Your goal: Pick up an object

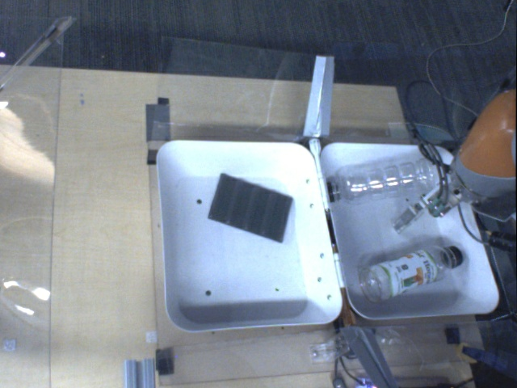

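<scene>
The right bin [485, 297] holds two clear plastic bottles. One lies along its back wall, label-free [380, 181]. The other, with a white and orange label and a dark cap [408, 273], lies near the front. In the left bin [174, 241] a dark grey ribbed rectangular pad [250, 207] lies flat, tilted a little. My gripper [414, 215] hangs over the middle of the right bin, between the two bottles, its metal fingers pointing left with nothing seen between them. The arm with its orange band [493, 140] enters from the right.
A metal divider post [319, 99] stands behind the seam where the bins meet. Cables [440, 71] trail across the bench at the back right. Clear plastic panels stand on the wooden bench to the left of the bins.
</scene>
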### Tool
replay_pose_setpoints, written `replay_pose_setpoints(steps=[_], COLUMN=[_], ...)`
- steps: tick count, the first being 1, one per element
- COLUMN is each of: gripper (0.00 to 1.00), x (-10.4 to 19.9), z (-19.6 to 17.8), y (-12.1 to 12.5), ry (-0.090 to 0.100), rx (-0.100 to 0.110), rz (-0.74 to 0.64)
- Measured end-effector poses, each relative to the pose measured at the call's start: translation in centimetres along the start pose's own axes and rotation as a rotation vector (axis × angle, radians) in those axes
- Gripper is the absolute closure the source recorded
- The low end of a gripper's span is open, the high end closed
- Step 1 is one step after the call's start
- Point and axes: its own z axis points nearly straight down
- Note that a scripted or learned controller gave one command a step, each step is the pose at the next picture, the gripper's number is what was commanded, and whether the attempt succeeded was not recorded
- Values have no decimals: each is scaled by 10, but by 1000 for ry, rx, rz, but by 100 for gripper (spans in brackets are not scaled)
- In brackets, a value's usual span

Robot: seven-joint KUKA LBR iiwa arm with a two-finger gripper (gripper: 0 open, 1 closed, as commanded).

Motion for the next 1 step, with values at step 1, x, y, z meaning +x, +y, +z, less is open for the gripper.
replay_pose_setpoints(steps=[1], gripper=[0], x=[-18], z=[-9], y=[30], ry=[-29], rx=[-1], rz=[-141])
